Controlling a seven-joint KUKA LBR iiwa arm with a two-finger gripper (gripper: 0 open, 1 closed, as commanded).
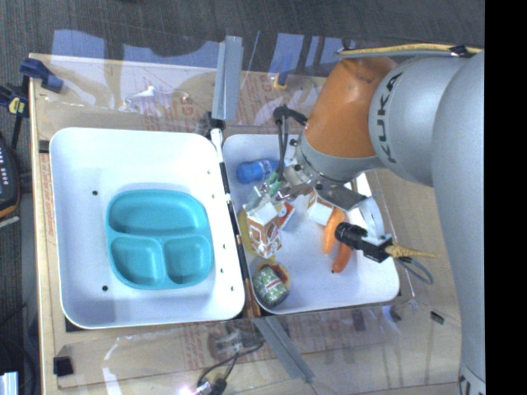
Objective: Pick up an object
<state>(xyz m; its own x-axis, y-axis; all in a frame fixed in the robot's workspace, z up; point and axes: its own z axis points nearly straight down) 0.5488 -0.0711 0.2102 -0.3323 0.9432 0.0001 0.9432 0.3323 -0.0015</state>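
Note:
The right bin (375, 290) holds several things. A blue bottle-like object (254, 171) lies at its far left. An orange and white carton (265, 227) lies tilted near the left wall. Below it sits a round object with a green patterned top (270, 282). An orange carrot-shaped piece (338, 239) lies right of the carton, with a small white object (319, 213) beside it. My gripper (278, 192) hangs low over the carton's upper end, just below the blue object. The orange-banded wrist hides much of the bin's back part.
The left bin (74, 163) holds a turquoise tray (158, 237) with three compartments. A raised divider (230, 220) separates the two bins. The arm covers the right side of the bench.

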